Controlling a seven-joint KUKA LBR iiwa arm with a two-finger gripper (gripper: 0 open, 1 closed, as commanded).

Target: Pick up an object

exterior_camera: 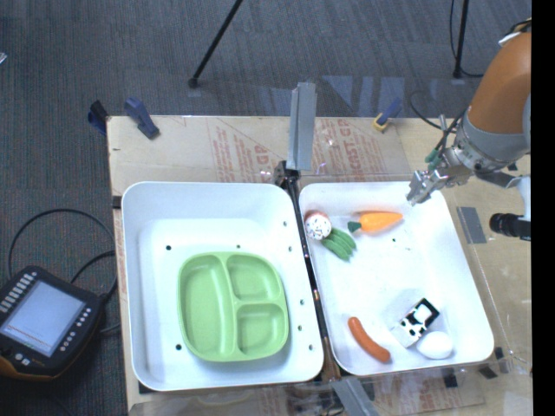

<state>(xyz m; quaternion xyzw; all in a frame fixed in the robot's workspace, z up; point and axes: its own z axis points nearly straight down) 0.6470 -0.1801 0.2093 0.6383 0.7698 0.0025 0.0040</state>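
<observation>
White bins (139, 232) on plywood bench (199, 150), grey carpet (104, 42), tripod legs (221, 33), pincer (421, 187) grip unclear.

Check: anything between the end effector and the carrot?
No. Camera view shows bare white bin floor between the end effector and the carrot.

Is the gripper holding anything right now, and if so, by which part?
Nothing is held. The gripper hangs over the right bin's far corner, apart from the carrot.

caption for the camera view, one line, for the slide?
Hand above right bin's far edge near carrot; green tray in left bin.
</observation>
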